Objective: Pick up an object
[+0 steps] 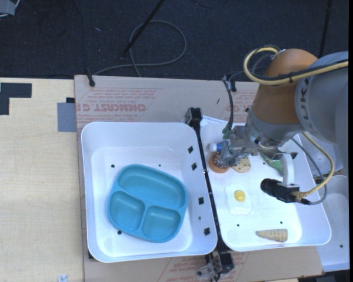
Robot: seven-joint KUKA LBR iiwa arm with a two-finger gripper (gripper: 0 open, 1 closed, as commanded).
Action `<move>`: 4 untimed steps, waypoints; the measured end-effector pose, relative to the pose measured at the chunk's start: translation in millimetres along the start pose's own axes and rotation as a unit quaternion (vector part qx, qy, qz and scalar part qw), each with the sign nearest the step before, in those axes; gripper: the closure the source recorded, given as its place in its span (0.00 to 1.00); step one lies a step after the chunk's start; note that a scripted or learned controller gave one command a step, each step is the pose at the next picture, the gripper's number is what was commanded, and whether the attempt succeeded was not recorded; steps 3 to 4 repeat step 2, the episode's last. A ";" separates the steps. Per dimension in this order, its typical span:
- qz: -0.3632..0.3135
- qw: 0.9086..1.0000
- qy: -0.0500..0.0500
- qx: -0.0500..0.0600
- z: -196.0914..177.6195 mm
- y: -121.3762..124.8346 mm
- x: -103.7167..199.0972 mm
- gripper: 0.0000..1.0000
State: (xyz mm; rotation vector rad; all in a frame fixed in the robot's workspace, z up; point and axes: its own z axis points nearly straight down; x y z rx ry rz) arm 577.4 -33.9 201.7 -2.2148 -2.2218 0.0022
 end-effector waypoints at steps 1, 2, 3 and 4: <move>0.000 1.000 0.000 -0.001 5.1 8.6 49.0 1.00; 0.000 1.000 0.000 -0.001 -12.4 15.2 98.5 1.00; 0.000 1.000 0.000 -0.001 -12.4 15.2 98.5 1.00; 0.000 1.000 0.000 -0.001 -12.4 15.2 98.5 1.00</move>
